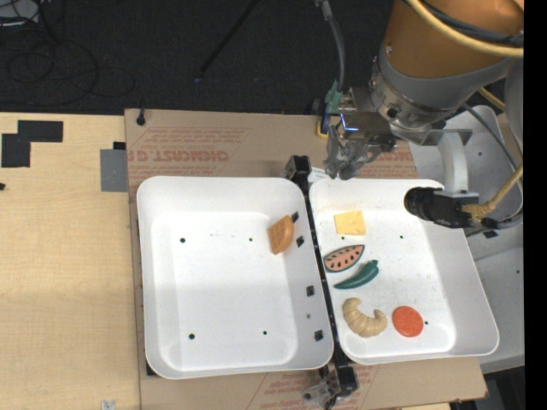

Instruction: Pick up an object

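I take the right bin [479,314] as my landmark. Nearest me in it lie a croissant [364,319] and a red disc [408,321]; beyond them a green pepper [359,274], a watermelon slice [344,258] and a yellow cheese square [349,223], loose for picking. Left of its wall, an orange piece [281,234]. Above its far rim hangs my gripper [345,167]; its closure I cannot tell.

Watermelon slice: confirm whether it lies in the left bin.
No. The watermelon slice lies in the right bin, beside the green pepper.
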Controlling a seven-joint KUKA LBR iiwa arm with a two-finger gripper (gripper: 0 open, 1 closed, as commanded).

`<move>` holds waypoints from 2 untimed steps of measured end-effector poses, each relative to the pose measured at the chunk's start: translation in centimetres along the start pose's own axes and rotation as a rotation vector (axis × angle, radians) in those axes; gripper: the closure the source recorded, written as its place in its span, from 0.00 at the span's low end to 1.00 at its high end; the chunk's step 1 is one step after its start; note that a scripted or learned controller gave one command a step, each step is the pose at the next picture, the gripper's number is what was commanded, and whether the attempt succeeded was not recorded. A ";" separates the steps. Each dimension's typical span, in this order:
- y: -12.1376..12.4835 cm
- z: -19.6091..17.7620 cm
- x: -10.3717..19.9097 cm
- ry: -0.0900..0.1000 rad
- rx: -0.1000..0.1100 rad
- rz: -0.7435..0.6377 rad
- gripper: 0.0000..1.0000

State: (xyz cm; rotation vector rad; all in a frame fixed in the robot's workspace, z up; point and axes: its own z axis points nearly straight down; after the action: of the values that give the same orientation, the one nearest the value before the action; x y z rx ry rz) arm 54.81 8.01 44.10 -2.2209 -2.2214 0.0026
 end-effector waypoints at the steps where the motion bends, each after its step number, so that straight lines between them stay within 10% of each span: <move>1: -7.4 5.3 -5.0 0.000 0.004 0.001 1.00; 2: -4.8 -2.6 0.1 0.001 -0.004 -0.003 1.00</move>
State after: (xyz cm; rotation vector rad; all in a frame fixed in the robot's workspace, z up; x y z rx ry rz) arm 49.97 8.12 46.66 -2.2190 -2.2265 -0.0032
